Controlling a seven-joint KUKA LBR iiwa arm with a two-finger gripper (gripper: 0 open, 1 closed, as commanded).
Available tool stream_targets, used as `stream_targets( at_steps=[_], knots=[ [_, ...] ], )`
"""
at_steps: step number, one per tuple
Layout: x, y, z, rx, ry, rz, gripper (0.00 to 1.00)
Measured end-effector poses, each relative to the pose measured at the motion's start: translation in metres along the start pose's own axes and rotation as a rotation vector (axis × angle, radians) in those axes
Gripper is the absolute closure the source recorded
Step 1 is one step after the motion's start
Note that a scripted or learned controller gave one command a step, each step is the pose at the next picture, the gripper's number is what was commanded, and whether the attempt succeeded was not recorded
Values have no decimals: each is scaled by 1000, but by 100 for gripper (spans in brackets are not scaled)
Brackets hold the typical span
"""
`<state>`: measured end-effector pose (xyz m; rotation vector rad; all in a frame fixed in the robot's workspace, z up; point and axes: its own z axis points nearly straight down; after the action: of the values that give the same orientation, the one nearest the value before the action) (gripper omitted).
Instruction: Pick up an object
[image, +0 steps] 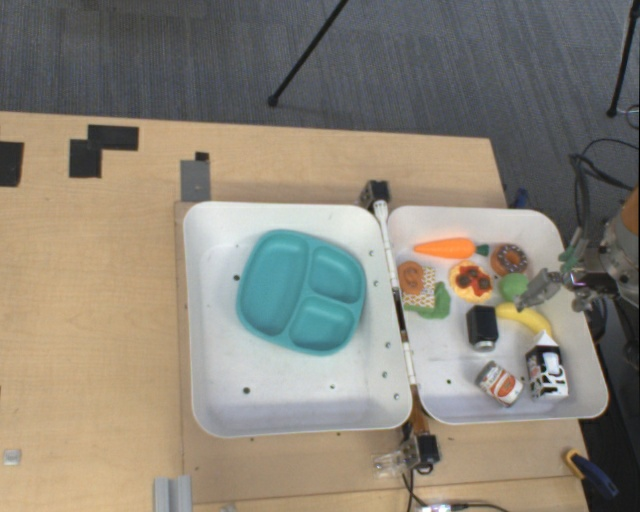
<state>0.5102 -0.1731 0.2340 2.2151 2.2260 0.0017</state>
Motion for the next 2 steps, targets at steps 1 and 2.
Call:
stream_targets(
  at_steps=[1,2],
  knots=[
    [14,-19,134,-3,-1,1,0],
    [-3,-22,147,-2,3,1,0]
  ],
)
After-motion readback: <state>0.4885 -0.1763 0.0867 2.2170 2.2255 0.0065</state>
